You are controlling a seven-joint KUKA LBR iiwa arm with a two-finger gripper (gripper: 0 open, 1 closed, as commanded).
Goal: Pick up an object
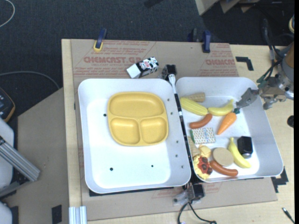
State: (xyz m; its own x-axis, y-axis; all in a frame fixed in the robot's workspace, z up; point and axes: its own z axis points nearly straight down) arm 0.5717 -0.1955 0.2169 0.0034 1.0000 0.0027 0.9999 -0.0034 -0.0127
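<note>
Tool: the grey two-finger tool [247,98] reaches in from 3 o'clock and hangs over the upper right part of the right bin; whether it is spread or pressed together cannot be told, and nothing shows in its grip.
Orange plastic carrot [227,122]: just beside the tool, at its 7 o'clock, tilted with the green top toward the tool.
Yellow plastic banana [220,109]: at the tool's 8 o'clock, touching the carrot's upper end.
Yellow corn cob [194,106]: at 9 o'clock of that banana, near the bin's left wall.
Small tan piece [198,97]: just above the corn cob.
Red sausage [201,121]: below the corn cob, at 9 o'clock of the carrot.
Checked white square [203,135]: at 6 o'clock of the sausage.
Black block [245,146]: at 6 o'clock of the tool, well apart from it, lying against a second yellow banana [238,156].
Round tan disc [223,156]: at 9 o'clock of the second banana, with a longer red sausage [223,169] just below it.
Right white shallow bin [271,139]: holds all these pickable toys.
Left white shallow bin [93,139]: holds a yellow three-compartment plate [138,117].
Tabletop [70,78]: brown board; a small black-and-white toy [143,67] lies at 12 o'clock of the left bin.
</note>
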